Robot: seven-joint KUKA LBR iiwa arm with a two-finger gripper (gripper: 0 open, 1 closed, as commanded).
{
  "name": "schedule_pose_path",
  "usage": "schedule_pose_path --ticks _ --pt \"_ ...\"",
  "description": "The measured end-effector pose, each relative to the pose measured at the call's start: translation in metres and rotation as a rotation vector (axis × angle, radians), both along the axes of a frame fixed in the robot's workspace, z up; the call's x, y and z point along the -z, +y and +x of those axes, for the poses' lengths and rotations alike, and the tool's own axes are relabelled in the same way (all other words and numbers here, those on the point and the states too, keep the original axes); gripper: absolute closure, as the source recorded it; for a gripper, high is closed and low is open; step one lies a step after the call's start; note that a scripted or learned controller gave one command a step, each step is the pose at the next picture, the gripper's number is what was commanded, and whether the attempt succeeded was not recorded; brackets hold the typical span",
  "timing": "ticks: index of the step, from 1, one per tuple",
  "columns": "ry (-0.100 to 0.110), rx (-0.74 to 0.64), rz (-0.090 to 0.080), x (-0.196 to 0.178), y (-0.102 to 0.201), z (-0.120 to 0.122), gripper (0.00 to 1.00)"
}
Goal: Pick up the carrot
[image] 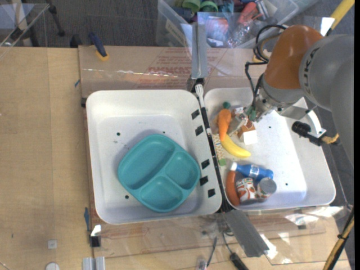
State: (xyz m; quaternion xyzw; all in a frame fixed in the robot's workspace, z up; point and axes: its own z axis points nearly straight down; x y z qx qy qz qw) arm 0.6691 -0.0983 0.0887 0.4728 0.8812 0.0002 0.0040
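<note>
The carrot [224,124] is orange with a small green top and lies lengthwise at the far left of the right bin [292,151], close to the divider. A yellow banana [234,147] touches its near end. My gripper [249,117] hangs low over the far part of this bin, just right of the carrot, above a small brown and white item [247,134]. The grey arm with its orange band [289,58] comes in from the upper right and hides the wrist.
The left bin [107,122] holds a teal divided plate [158,172]. In the near part of the right bin lie a blue bottle [254,171], a red and white can [250,190] and an orange curved item [230,188]. A clear tub of toys [225,4] stands behind.
</note>
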Motion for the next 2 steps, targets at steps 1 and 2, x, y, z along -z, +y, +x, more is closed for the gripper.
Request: schedule_pose_path --ticks 1,2 --pt "0.0 -0.076 0.0 0.0001 0.0006 0.0 0.0" --pt "0.002 -0.191 -0.001 -0.0002 0.001 -0.0033 0.0"
